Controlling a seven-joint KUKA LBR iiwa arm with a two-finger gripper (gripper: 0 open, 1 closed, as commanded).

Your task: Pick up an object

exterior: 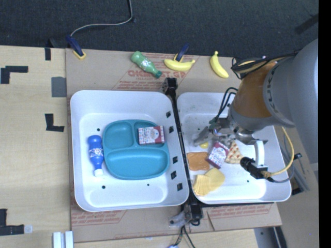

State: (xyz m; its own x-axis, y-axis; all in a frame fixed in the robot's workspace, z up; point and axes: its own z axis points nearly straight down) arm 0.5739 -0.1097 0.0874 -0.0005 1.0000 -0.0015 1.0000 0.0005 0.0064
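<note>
The arm is reaching into the right bin (269,192), and the claw (211,133) is hanging low above its floor; I cannot tell its state. Near it, a maroon packet (217,154), a waffle piece (234,152), a round bun (197,161) and a yellow chip (208,182) are lying.

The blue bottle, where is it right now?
The blue bottle lies in the left bin, near its left wall, just beside the left edge of the teal divided plate.
</note>
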